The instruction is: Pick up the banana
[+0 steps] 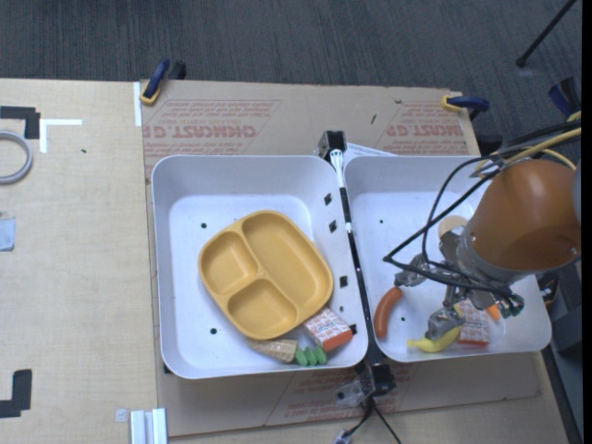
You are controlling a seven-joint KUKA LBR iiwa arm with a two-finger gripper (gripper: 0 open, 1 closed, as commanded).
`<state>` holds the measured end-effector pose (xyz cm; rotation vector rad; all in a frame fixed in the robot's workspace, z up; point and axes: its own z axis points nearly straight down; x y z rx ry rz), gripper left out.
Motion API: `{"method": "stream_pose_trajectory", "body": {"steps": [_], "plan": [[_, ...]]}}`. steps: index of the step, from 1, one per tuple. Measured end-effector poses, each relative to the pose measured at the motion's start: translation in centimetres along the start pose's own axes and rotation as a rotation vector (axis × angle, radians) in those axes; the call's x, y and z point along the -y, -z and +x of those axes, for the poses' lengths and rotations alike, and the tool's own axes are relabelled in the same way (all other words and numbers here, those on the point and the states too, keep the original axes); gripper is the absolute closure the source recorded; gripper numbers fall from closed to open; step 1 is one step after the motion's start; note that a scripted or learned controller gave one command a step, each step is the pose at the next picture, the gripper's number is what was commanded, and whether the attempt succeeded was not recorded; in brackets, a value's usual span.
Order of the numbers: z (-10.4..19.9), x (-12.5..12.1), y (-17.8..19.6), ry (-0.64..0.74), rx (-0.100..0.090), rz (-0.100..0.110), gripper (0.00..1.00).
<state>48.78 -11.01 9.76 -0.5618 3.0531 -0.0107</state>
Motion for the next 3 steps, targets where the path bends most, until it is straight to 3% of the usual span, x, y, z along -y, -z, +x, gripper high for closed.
{"method": "stream_pose_trajectory", "body": {"steps": [1, 2, 3], "plan": [[1.1, 4.1, -0.2, 0.261, -0.015, -0.008, 0.00], [0.9, 2.7, -0.4, 0.632, -0.020, -0.018, 0.00], [-6.9, 8.0, 3.3, 0.739, -0.025, -0.025, 0.00]]}}
